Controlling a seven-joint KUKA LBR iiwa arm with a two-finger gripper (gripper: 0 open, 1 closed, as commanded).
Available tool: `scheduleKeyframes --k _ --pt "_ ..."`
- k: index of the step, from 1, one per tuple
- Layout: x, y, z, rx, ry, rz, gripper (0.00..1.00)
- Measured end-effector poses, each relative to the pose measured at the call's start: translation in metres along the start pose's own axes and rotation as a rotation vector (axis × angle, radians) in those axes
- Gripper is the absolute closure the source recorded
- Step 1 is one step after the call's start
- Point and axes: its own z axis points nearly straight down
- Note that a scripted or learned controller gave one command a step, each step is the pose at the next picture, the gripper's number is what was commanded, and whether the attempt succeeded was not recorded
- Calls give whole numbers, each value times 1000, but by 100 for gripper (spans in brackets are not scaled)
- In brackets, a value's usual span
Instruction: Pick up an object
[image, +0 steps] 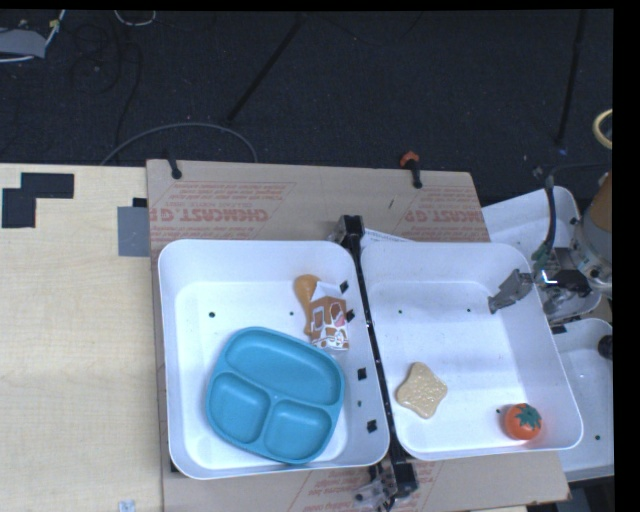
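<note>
Nearest the camera, a dark clamp (390, 485) at the foot of the black divider (365, 340) is cut off by the frame's lower edge and hard to read. Taking that divider as landmark: just left of it, in the left bin (185, 300), lies a smooth blue plastic tray (275, 395) with three rounded compartments. Right of the divider, in the right bin (470, 275), sits a pale, lumpy, sponge-like piece (422, 390), and farther right, in the near corner, a glossy orange tomato-shaped toy (521, 421) with a green top. Farther back, hard against the divider's left side, a small printed packet (329, 325) overlaps a tan, curved item (306, 290) whose form is unclear. Far right of the divider, the gripper (510, 290) hangs over the right bin's rim, its body partly cropped; whether the jaws are open or closed cannot be told, and nothing shows between them.
</note>
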Motion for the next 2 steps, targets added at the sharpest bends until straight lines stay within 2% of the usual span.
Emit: scheduleKeyframes --k 1,2 --pt "0 3 -7 -12 -3 -3 0" --pt "10 -2 49 -8 -1 -3 0"
